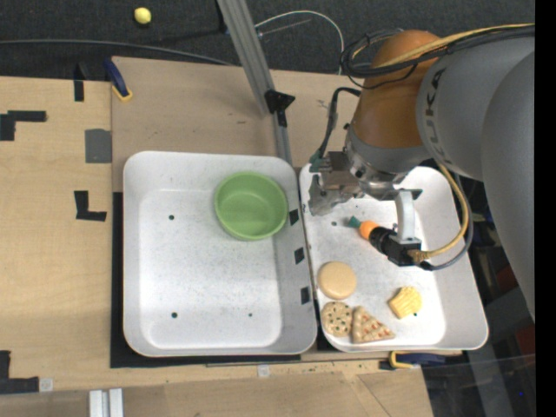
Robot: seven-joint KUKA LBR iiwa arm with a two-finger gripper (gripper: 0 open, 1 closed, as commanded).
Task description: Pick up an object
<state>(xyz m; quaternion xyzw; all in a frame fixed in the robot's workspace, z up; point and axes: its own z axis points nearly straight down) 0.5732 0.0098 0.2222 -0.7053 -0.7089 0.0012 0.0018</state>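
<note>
My gripper (323, 195) hangs over the upper left corner of the right bin (452, 315), close to the wall between the two bins. A small orange toy carrot (368, 228) with a green tip lies just right of it, apart from it. Lower in the same bin lie a round tan bun (337, 279), a dotted cookie (337, 320), a pizza slice (371, 328) and a yellow piece (405, 302). A green bowl (251, 205) stands in the upper right part of the left bin (174, 302).
The grey arm and its orange band (400, 102) cover the upper right bin. A black cable fitting (398, 248) sits beside the carrot. A slanted metal pole (252, 50) crosses above the bins. A yellow ball (142, 15) lies on the dark floor far back.
</note>
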